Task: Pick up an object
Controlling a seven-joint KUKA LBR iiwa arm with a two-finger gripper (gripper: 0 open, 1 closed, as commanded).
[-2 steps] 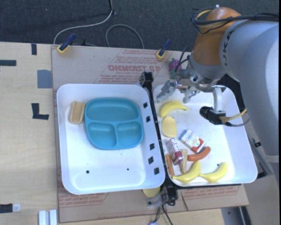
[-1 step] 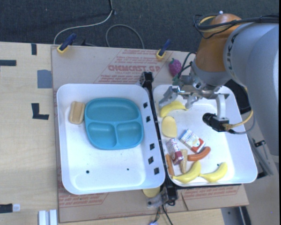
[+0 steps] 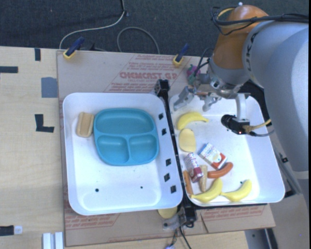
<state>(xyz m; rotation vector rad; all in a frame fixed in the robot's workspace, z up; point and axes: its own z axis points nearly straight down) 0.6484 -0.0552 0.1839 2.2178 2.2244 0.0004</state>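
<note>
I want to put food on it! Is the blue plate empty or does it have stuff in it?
Empty. The blue plate in the left bin shows bare blue in all its compartments; the tan piece lies beside it.

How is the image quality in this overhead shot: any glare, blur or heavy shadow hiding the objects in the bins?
Camera view: lighting is even and soft. The white bins look bright but not blown out; the right bin keeps its food items readable. The blue tray is crisp, with only a faint sheen. The end effector is slightly soft, and the arm looms large and a little blurred. Shadows are weak.
</note>
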